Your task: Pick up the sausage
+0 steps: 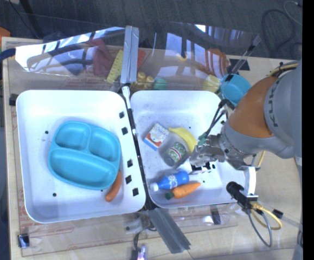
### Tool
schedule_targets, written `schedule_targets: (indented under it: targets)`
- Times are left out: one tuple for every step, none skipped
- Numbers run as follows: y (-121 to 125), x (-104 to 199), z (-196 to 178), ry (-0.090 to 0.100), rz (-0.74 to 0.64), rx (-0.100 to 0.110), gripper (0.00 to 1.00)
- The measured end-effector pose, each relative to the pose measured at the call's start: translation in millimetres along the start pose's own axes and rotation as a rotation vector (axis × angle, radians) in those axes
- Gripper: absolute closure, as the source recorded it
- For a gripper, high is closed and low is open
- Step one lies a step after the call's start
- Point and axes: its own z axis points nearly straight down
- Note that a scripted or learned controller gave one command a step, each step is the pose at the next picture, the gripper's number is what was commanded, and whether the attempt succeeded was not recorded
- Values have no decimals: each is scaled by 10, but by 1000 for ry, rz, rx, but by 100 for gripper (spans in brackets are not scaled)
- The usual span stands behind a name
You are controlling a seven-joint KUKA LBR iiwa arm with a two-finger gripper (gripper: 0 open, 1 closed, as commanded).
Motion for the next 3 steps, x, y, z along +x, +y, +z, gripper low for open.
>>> schedule_targets:
  targets:
    - [9, 4, -86, 1, -6, 2, 100]
    - [18, 8, -173, 1, -12, 3, 100]
    - [28, 11, -260, 2, -18, 4, 100]
